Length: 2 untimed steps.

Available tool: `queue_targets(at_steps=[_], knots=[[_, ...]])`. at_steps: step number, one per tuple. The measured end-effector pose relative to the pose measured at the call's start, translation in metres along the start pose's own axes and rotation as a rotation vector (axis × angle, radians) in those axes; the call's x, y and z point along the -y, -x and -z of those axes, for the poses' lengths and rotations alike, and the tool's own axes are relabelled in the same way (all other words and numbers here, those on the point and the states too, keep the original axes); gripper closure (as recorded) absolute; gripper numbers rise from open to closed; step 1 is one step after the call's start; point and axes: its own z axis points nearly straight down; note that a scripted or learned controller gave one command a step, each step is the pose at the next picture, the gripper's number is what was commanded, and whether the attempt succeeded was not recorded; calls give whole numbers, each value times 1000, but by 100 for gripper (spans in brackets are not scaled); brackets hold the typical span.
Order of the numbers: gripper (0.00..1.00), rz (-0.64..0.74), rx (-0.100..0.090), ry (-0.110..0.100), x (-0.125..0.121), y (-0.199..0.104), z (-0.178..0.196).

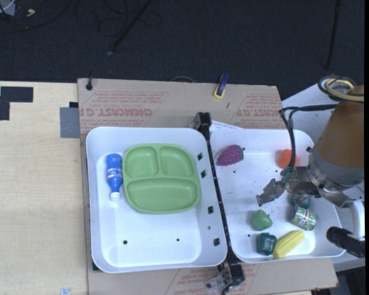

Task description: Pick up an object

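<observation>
The gripper (281, 190) hangs over the right bin (246, 165), its state impossible to tell; the green pepper (261, 219) lies at seven o'clock, nearest

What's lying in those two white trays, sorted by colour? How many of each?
Green: 3 (divided plate, small green lump, dark green piece)
Blue: 1 (bottle)
Purple: 1 (grape bunch)
Orange: 1 (piece, partly hidden)
Yellow: 1 (corn-like piece)
Patterned: 1 (small can)
Total: 8
</observation>
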Motion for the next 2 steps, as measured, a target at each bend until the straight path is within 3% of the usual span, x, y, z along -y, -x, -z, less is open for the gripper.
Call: queue_targets(at_steps=[1, 2], knots=[[0, 1, 2, 10, -2, 0, 5], [0, 1, 0, 2, -3, 5, -58]])
